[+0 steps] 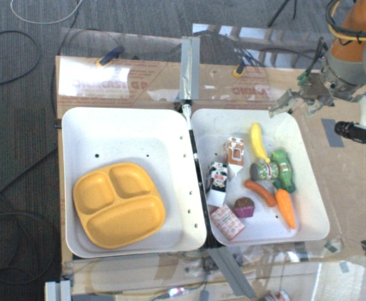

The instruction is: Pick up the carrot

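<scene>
From the camera above the counter (333, 187), the carrot (286, 207) lies in the right bin (308, 168) near its front right corner, long axis running roughly front to back, narrow tip toward the front edge, blunt end against a green toy (282, 167). A red sausage (260, 192) lies just left. The claw (301, 103) hangs above the bin's back right corner, fingers spread, grasping nothing. The arm (349, 39) is cut off at the frame's edge.

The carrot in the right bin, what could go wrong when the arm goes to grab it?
The carrot lies close to a red sausage and a green toy, so the gripper might nudge or catch those instead. It also sits near the right bin's wall, which may crowd one finger.
</scene>
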`<action>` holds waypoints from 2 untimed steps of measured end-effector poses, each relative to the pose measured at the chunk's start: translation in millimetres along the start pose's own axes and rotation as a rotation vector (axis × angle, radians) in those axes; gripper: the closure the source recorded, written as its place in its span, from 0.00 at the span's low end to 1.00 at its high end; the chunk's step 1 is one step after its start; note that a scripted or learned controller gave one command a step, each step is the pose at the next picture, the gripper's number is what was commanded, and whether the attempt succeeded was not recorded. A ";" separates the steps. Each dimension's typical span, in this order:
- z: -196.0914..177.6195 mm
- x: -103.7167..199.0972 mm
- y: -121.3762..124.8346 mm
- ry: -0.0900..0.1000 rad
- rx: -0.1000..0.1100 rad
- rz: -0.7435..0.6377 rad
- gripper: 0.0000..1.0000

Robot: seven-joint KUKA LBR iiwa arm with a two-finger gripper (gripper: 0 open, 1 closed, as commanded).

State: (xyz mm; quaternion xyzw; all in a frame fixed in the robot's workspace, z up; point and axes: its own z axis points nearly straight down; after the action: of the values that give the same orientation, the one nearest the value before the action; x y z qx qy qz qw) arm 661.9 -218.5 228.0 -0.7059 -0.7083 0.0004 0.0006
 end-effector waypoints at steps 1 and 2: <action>96.6 -2.0 -160.2 0.004 0.004 -0.060 0.00; 129.1 3.5 -158.4 0.009 -0.003 -0.074 0.00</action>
State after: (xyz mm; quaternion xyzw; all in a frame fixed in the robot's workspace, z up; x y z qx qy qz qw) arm 503.2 -215.5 99.2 -0.6791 -0.7340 -0.0039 0.0027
